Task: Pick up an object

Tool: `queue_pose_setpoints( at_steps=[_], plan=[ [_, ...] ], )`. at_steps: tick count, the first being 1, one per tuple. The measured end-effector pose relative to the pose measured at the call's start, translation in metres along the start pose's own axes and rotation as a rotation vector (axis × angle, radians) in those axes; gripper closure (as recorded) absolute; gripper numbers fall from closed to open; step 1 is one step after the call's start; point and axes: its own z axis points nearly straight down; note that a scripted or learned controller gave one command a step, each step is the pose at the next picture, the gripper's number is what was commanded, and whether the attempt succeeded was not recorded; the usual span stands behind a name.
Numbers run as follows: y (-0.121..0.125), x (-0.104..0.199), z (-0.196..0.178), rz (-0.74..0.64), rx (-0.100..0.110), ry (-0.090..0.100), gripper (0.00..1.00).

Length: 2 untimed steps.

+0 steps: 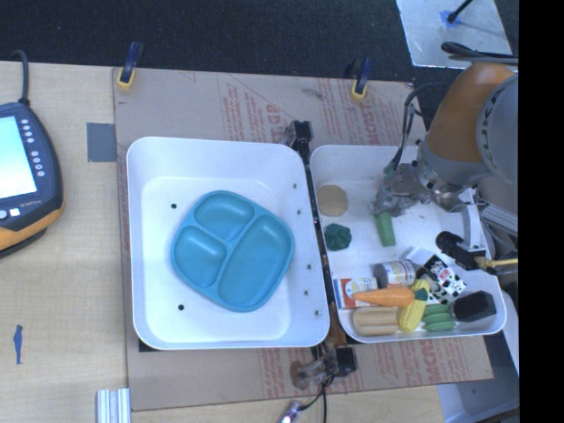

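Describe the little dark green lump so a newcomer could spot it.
Find the right-hand white bin. Near its left wall, below the round tan disc, lies the dark green lump. It is knobbly and teal-dark, unlike the smooth, lighter green stick to its right.

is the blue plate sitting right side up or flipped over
Right side up: the blue plate lies flat in the left bin with its three hollow compartments facing the camera, nothing in them.
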Motion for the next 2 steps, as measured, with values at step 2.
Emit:
queue_pose_setpoints(
  at_steps=[2],
  plan=[
    [-0.037,0.048,-0.108,-0.001,-0.002,0.001,1.0]
  ],
)
